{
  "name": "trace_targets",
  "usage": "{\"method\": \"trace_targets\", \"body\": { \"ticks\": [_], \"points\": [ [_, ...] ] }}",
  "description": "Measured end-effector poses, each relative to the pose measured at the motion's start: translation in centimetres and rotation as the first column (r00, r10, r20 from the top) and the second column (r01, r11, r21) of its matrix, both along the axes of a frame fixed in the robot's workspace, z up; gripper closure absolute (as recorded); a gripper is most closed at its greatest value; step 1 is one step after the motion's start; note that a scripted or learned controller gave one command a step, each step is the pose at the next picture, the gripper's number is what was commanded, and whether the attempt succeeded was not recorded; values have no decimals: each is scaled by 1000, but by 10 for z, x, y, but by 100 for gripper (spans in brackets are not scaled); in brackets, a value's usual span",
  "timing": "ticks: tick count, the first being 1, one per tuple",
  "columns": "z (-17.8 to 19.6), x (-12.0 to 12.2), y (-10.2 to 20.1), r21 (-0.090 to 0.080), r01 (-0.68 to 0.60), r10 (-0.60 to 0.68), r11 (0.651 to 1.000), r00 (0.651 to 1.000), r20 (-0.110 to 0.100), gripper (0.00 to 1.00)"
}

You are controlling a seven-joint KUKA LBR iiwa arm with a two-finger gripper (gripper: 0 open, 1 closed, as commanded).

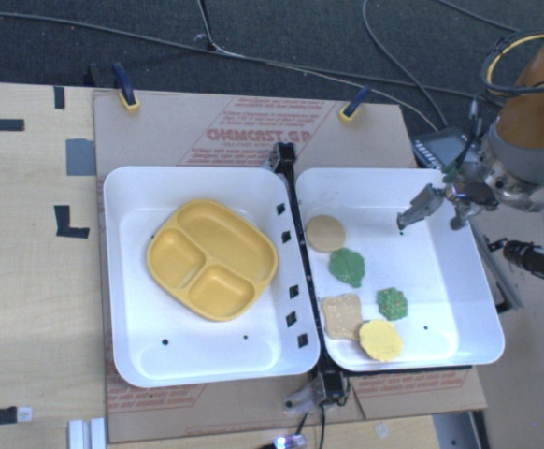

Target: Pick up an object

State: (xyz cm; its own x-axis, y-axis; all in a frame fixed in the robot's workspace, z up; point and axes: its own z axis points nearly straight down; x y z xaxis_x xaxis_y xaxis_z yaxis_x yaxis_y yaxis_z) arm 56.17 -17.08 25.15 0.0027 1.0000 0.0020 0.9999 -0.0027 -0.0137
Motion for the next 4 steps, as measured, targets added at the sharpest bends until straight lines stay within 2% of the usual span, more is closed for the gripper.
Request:
{"method": "trace_targets", "body": {
  "ticks": [1,2,3,4],
  "points": [
    [7,2,0,-2,-4,4,1000,1000,12,0],
    [-57,1,-3,-1,-4,4,1000,1000,6,0],
    [-103,6,-1,-2,-4,4,1000,1000,8,0],
    [-165,7,-6,-3,-4,4,1000,1000,11,0]
  ]
}}
